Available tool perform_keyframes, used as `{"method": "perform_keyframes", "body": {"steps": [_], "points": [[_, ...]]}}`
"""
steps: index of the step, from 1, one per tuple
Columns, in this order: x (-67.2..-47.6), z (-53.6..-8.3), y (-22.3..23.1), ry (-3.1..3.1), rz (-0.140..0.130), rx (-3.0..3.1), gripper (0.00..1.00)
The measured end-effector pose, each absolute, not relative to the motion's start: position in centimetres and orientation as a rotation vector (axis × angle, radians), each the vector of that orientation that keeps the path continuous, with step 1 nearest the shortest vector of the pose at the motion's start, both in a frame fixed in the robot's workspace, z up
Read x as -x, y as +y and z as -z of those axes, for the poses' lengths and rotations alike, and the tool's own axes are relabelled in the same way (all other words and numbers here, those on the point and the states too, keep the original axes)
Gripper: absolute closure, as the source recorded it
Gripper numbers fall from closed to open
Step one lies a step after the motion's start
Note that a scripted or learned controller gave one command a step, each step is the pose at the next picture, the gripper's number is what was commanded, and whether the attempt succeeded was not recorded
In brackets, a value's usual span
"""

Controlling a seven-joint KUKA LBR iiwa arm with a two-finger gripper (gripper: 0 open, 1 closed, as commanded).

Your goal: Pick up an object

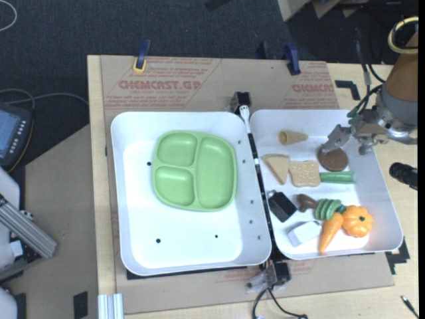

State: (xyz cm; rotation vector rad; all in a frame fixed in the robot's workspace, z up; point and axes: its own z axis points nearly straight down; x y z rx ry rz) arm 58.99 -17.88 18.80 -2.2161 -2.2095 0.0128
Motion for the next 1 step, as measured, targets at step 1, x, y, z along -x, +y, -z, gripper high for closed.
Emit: {"method": "perform_keyframes", "body": {"steps": [1], "points": [[-59.33, -19.65, -17.87, -2.222, 0.000, 2.222, 0.00]]}}
